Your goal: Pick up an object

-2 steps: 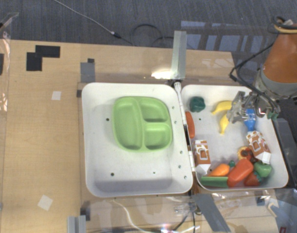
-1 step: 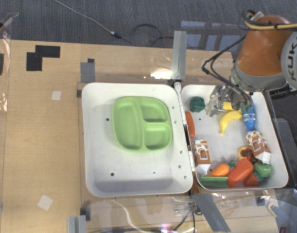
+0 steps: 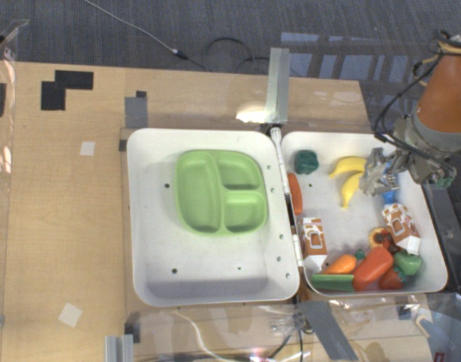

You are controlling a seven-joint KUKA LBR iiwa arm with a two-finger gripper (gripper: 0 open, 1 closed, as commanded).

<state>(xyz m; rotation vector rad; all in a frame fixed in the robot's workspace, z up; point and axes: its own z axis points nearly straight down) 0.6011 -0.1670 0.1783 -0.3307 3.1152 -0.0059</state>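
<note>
We're at approach: gripper [image 3: 381,173] hovers in right bin [image 3: 434,225] just beside banana [image 3: 348,176]. Jaws' state — can't tell. Next: descend, close on banana.

A green divided plate [image 3: 219,191] lies in the left white bin [image 3: 151,270] on the wooden bench [image 3: 56,225].
</note>
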